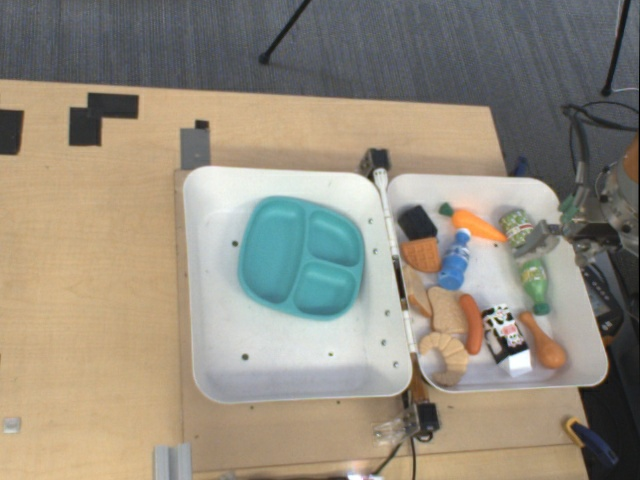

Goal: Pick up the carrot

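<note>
The carrot lies loose near the top of the right bin, toward the frame's upper right, while the gripper hovers just beside it, grasping nothing, seemingly lining up an approach.

arm: grey metal body, partly cut off at the frame's right side
band: a sliver of orange at the upper end of what shows
cables: thin dark and grey loops curving over the top of the wrist
wrist details: small green-tinted fittings on grey hardware
jaws: short grey tip; state unclear
</note>
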Controlling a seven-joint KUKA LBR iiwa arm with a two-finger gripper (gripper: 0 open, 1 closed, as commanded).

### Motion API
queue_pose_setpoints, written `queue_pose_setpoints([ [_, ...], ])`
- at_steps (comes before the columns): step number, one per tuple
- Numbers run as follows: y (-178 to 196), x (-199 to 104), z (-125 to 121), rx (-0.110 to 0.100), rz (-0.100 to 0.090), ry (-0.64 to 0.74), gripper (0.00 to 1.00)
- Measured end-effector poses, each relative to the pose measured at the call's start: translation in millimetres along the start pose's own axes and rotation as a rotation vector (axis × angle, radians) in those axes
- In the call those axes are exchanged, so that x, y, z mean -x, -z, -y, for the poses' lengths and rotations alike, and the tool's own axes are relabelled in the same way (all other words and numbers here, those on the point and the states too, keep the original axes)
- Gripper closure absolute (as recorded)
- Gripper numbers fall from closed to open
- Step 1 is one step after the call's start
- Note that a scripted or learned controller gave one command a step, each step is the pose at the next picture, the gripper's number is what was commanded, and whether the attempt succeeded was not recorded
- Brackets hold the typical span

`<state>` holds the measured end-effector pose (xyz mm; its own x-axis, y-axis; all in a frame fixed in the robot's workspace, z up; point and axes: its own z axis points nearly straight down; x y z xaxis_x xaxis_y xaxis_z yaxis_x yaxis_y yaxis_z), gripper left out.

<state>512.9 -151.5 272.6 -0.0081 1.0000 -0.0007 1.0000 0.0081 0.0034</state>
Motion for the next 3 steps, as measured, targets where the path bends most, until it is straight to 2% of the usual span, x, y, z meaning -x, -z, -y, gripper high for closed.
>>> queue_pose_setpoints([
  [1,-154.5,26.7,-115.0,0.032,0.008,0.088,0.0],
  [2,-187.9,-33.2,-158.2,0.002,-0.003,-0.004,0.0],
  [3,-173.0,-31.1,-160.9,0.011,0.001,-0.001,1.0],
])
